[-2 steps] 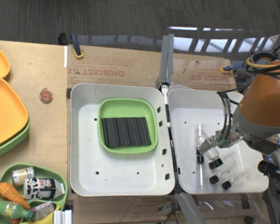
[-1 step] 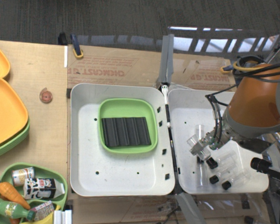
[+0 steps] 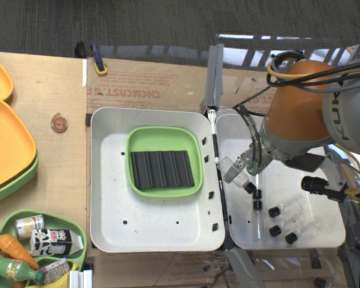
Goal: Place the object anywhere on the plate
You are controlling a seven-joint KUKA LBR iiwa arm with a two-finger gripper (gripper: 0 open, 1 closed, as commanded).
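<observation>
Tabletop [image 3: 62, 92]: pale wood, sitting before dark carpet, carrying a cardboard sheet [image 3: 147, 87] under two white bins. Left bin [image 3: 103, 227]: holding a green plate [image 3: 195, 144] with a dark ribbed object [image 3: 162, 169] already lying flat on it. Right bin [image 3: 319, 241]: holding small black pieces and clear items. Arm [image 3: 302, 110]: leaning over the right bin, its claw [image 3: 236, 168] hanging near the divider; whether open or closed, cannot tell. Orange plates [image 3: 6, 137] are stacking at left. Green bowl [image 3: 73, 228]: containing toy food.
</observation>
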